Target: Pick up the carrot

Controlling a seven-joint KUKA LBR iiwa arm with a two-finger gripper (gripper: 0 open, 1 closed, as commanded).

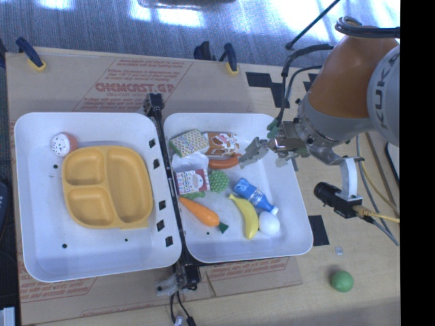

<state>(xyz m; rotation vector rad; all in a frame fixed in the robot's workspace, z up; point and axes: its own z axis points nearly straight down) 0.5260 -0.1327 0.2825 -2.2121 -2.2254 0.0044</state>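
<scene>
Carrot (pixel 200 211): lying in the right bin (pixel 291 240), near its front-left, beside the banana (pixel 246 215).
Pincer (pixel 254 153): above the bin's right-back part, well apart from the carrot.
Grip: cannot tell.

Sunlit patches fall on grey carpet (pixel 102 12) behind the cardboard-covered bench (pixel 102 80).

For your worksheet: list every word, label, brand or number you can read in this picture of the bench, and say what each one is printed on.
"CHEMCAST GP": red print on the brown paper behind the left bin.
"KU", cut off by the frame edge: on the arm.
Smaller red lines on the paper: too blurred to read.
Printed packets in the right bin, and the blue bottle: too small to read.
</scene>
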